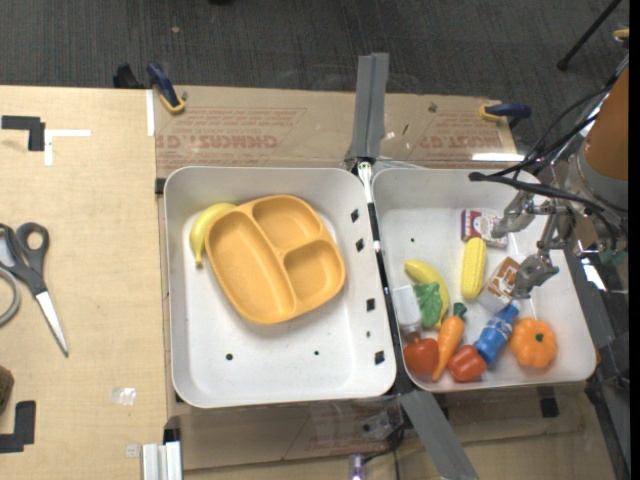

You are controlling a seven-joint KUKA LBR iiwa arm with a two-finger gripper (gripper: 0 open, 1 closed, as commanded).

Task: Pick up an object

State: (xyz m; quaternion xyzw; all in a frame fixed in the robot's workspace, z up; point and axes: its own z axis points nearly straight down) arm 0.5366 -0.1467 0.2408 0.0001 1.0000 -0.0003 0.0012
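While the arm reaches in from the right, its jaws (527, 243) hang over the right-hand part of the right bin (432, 200), spread wide, one finger (517, 211) near a small white and purple packet (474, 224) and the other finger (541, 265) just above a brown and white packet (504, 277). Nothing sits between the two fingers; whether the lower one actually touches the brown packet cannot be told from this angle. Black cables trail from the wrist toward the right edge.

Below and left of the jaws, the toys crowd the bin's lower half. A yellow corn cob (472, 267) stands on end beside the brown packet. Left of it lies a small yellow banana-like piece (421, 271), with a green leafy toy (431, 303) under it and a clear plastic piece (405, 303) against the bin's left wall. A carrot (450, 335) slants down to a red tomato (421, 357) and a red pepper (467, 365). A blue bottle (495, 333) lies tilted next to an orange pumpkin (534, 345) near the lower right corner.

The left bin (265, 373) holds a yellow divided plate (274, 258) with a banana (207, 226) tucked against its upper left rim. On the desk (80, 218) to the left lie scissors (38, 283).
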